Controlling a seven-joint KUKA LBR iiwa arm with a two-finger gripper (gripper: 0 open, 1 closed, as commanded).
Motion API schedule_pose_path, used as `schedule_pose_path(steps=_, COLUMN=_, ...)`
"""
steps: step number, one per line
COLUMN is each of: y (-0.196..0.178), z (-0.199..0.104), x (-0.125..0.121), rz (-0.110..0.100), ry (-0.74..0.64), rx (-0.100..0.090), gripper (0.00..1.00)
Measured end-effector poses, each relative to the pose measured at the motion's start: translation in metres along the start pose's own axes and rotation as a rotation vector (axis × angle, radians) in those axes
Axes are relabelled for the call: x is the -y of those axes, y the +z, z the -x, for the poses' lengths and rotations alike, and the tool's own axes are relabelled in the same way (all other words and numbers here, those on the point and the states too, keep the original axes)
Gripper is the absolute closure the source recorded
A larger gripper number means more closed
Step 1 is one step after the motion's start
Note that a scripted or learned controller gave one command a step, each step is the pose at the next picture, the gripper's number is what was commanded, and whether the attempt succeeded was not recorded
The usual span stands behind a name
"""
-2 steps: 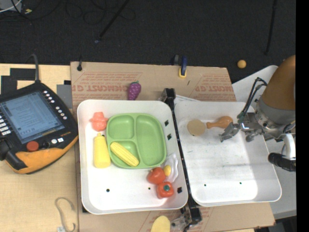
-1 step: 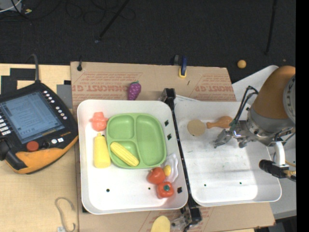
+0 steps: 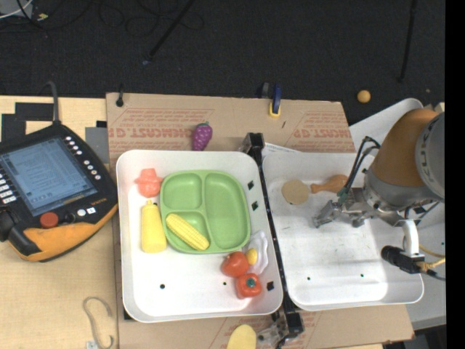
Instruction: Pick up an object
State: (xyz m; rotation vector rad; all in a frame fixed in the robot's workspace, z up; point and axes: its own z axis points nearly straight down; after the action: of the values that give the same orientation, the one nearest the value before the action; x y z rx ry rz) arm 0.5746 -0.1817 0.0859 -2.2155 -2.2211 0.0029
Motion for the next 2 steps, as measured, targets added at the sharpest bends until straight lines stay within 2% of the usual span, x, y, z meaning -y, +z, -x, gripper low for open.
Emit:
schedule_pose_path(steps=1, y=-0.012, z=0.001, x=0.000, rz=0.002, ry=0.003, rx=0.000, gripper=1.00)
schedule_pose_path(steps=2, y=-0.068, z=-0.006, x=-0.007, rz=0.007, ry=0.003, rx=0.002, gripper=1.00)
